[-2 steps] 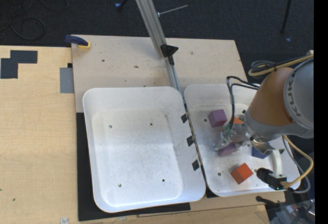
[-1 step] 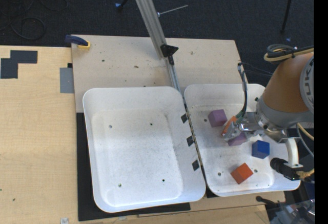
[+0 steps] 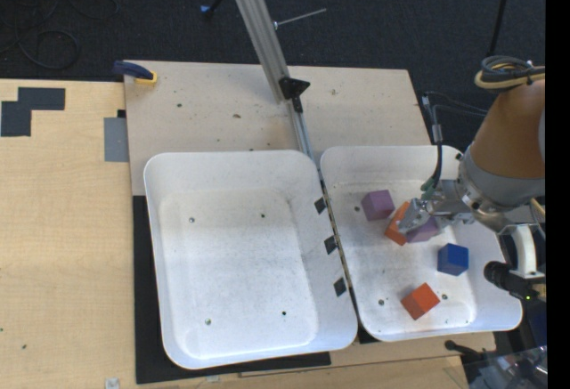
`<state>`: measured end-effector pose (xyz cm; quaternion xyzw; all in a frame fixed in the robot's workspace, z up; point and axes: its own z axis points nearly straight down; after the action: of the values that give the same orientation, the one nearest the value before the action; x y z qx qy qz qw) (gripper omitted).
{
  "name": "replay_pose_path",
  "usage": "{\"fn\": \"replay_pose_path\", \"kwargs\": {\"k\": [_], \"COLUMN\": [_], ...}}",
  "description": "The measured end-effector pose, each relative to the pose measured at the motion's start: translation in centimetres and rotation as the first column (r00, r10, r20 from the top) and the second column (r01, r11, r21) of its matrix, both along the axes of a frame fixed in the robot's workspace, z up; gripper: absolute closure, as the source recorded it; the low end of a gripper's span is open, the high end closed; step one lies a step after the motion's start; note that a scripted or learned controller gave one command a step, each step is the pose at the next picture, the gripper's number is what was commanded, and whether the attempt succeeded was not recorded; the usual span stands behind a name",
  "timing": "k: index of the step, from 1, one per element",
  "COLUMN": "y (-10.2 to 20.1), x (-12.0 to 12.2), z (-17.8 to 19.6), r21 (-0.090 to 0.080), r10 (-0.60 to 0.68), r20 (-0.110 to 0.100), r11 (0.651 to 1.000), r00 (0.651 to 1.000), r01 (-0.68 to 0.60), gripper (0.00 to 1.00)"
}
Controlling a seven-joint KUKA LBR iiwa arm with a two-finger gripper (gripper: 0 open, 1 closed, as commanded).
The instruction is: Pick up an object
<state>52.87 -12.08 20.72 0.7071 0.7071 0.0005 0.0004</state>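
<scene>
So the arm [image 3: 509, 142] comes in from the right, its fat orange band sitting over the right edge of the right bin [image 3: 356, 166], with the grey wrist below it bent down and leftward into the bin. The end effector [image 3: 419, 216] is low over the middle of that bin, right in a little cluster of blocks. Honestly I can't tell if it's apart or closed on anything, the metal bits blur together with the blocks there. Right at the tip there's an orange-red block [image 3: 396, 224] tilted on an edge, and a pale purple block [image 3: 424, 230] touching it on its right side, partly tucked under the end effector. Both are pressed up against the tool, but whether either one is actually between its tips isn't clear. Just up and left of them sits another purple cube [image 3: 378, 204], flat on the bin floor and a little apart from the cluster. A blue cube [image 3: 452, 258] is lower right of the end effector, near the bin's right side, and a second orange-red cube [image 3: 420, 300] lies near the front edge, well apart from the others. The left bin [image 3: 232, 263] sits beside it on the table [image 3: 214, 107], and a slanted aluminium rail [image 3: 261, 27] runs down to the gap between the two bins.
</scene>
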Motion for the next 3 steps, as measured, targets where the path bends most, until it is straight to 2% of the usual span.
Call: {"fn": "replay_pose_path", "kwargs": {"k": [1, 3], "y": [0.4, 10.0], "x": [-0.7, -1.6], "z": [5.5, 5.0], "r21": [0.0, 0.002], "r10": [0.001, 0.003], "r20": [0.001, -0.007], "r11": [1.0, 1.0], "r00": [1.0, 1.0], "r01": [-0.001, -0.003], "gripper": [1.0, 1.0]}}
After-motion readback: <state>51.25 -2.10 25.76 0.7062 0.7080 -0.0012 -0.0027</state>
